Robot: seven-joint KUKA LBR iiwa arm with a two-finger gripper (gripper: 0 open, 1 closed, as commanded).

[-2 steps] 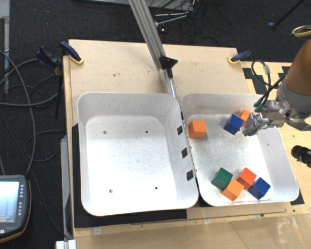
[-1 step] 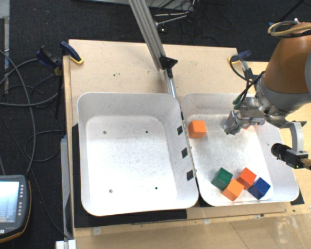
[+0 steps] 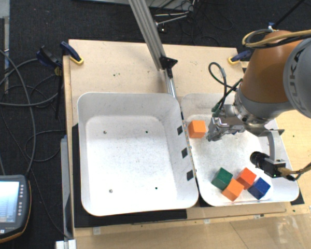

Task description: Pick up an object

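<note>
Your nearest candidate is the orange cube (image 3: 197, 128), sitting on the floor of the right bin (image 3: 285, 193) close to that bin's left wall, in its upper part. The gripper (image 3: 215, 134) hangs just beside the cube on its right, tilted down toward the bin floor. You can see that the cube is not between the fingers; it lies clear to their left. Whether the claw is spread or pressed together you cannot tell from this angle, since the metal end is small and seen against the white floor.

Look lower in the same bin and you find four more blocks clustered near the front edge: a green block (image 3: 222, 178), a red-orange block (image 3: 246, 177), an orange block (image 3: 232, 190) in front of those two, and a blue block (image 3: 259, 188) at the right end. They sit tight together, some touching.

Above the gripper, the arm (image 3: 280, 77) with its orange band comes in from the right, cables looping off the wrist. A black fitting (image 3: 264, 162) sits at the right bin's right side.

The left bin (image 3: 93, 139) lies just beside the right one. Both rest on the wooden bench (image 3: 119, 61), with a slanted metal rail (image 3: 147, 25) crossing its top edge.
</note>
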